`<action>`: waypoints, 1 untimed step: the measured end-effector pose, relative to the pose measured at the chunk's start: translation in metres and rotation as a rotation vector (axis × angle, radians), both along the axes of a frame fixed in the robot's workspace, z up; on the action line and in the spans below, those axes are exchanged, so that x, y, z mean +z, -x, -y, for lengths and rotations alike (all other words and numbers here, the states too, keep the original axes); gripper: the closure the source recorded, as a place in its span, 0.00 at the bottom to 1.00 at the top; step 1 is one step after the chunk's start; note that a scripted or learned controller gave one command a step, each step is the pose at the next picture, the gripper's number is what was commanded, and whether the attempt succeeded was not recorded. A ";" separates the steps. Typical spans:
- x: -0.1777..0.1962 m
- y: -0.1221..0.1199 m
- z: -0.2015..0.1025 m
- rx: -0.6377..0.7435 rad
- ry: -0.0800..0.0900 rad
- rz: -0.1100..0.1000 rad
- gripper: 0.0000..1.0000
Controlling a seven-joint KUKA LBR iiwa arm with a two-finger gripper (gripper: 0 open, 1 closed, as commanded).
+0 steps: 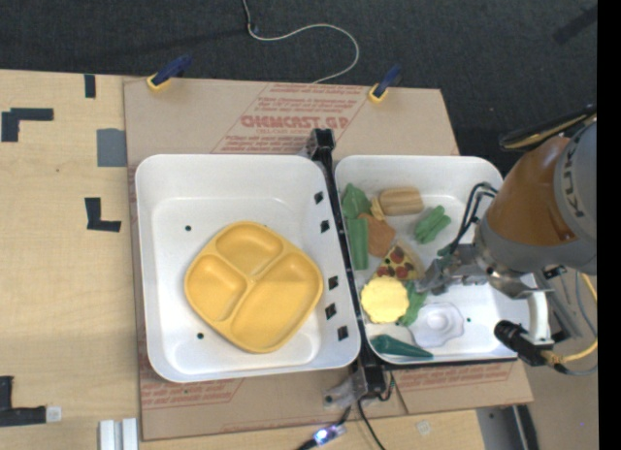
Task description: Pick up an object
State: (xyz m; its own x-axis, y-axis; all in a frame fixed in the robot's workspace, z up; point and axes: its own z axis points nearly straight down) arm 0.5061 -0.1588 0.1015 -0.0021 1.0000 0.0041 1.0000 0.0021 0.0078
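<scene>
1. Objects for picking lie together in the right bin (pixel 482 169), on the right half of the table (pixel 58 244); the list runs from the left side across
2. The left bin (pixel 160 181) holds a yellow divided plate (pixel 253 286), tilted a little, near the bin's middle
3. A black divider (pixel 335 235) runs between the two bins, which stand side by side on a cardboard sheet (pixel 281 123)
4. At the left of the right bin a long green piece (pixel 357 235) lies along the wall, with a brown piece (pixel 379 236) just beside it
5. Far in that bin rests a tan bread-like roll (pixel 400 201), and a small green vegetable (pixel 430 223) lies to its right
6. Nearer lies a yellow round toy (pixel 384 299), with a dark red and yellow piece (pixel 397 265) just beyond it
7. A dark green pod (pixel 400 346) lies against the near wall, and a clear cup-like item (pixel 439 324) sits just beyond it
8. The hand (pixel 441 273) is low over the middle of the right bin, close to the yellow toy; I cannot tell how it is set
9. The arm (pixel 534 215) comes in from the right, its orange band above the wrist
</scene>
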 end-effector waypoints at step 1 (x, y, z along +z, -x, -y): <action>0.059 0.005 -0.007 0.000 0.005 -0.005 1.00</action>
